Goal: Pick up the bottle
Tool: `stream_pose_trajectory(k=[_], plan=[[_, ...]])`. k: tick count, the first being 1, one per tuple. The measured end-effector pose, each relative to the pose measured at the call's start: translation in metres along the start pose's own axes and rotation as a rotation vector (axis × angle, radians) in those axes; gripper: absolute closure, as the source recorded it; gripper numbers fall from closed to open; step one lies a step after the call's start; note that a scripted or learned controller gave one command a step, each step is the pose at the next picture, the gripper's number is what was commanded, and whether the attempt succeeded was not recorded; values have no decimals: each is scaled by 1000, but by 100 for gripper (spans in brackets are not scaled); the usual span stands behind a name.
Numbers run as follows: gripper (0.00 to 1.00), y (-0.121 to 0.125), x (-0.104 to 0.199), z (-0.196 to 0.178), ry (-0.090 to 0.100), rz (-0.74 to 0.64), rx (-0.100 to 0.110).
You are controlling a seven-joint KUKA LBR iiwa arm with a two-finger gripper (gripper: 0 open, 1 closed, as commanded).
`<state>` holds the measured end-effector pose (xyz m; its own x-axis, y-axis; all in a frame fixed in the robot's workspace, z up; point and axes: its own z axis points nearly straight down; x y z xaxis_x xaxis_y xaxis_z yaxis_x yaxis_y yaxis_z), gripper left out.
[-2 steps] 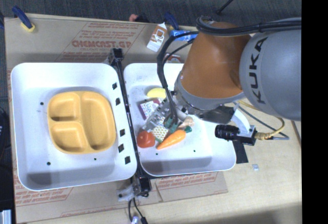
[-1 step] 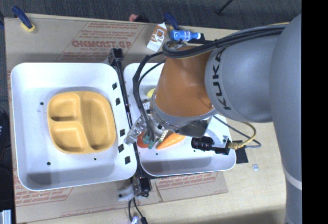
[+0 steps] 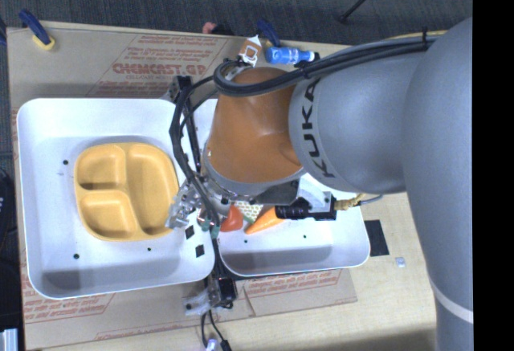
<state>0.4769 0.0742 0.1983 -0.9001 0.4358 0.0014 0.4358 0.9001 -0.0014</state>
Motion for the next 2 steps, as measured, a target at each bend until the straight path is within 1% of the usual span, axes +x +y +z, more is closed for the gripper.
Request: stream_pose_trajectory(k=[1,2], plan=[[100,-48,-23,-102,-4,-205,-1],[100,-48,-22,7,1,-355,0]])
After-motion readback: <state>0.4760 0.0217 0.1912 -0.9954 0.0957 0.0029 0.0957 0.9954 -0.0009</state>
